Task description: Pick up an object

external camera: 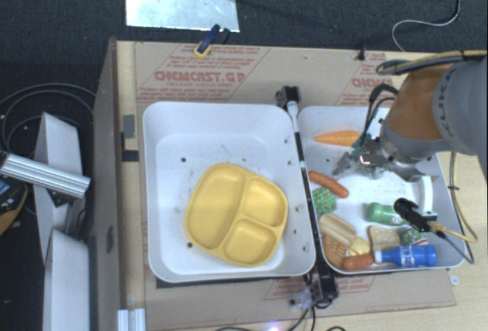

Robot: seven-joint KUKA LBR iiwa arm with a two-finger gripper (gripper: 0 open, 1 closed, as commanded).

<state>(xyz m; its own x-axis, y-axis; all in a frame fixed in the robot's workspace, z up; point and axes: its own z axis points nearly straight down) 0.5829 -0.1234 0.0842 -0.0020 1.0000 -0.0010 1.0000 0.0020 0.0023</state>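
Gripper [364, 160] low over right bin [396, 119], near its middle — fingers spread, nothing between them. Carrot [337, 138] just beside, toward far edge; sausage [329, 184] near left wall. Nothing lifted (grasp and lift remain). Yellow tray [236, 213] in left bin [183, 123] — untouched.

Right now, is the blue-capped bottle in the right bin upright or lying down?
Lying down: the bottle rests on its side along the right bin's near wall.
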